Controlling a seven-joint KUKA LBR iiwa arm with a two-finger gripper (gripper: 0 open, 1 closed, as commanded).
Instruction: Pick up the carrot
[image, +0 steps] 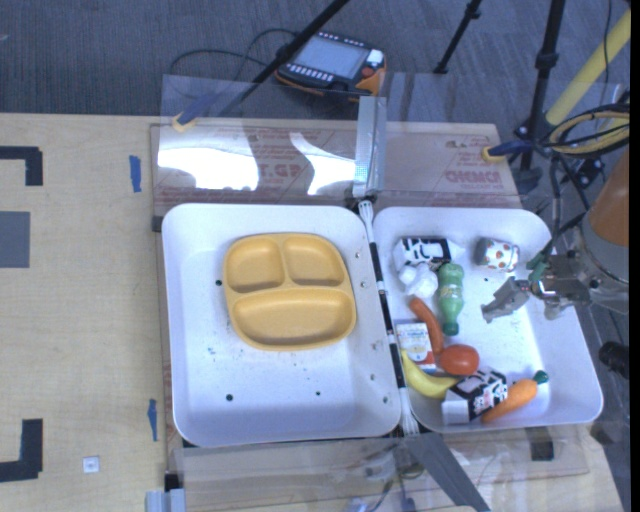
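Glossy white plastic bins (190, 300) hold a matt yellow plastic tray (290, 290); the bench (70, 300) looks like pale wood.

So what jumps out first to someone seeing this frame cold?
The yellow divided plate sits alone in the left bin. The right bin holds a clutter of toy food, with the carrot at its near edge. The gripper hovers above that bin's middle.

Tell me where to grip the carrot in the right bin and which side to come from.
Grip the carrot across its thick orange middle, coming straight down from above. It lies flat and slanted near the bin's front right corner, green top toward the wall, with its lower end against a black-and-white item. Probably set the fingers across its narrow width, clear of that neighbour. The gripper is further back.
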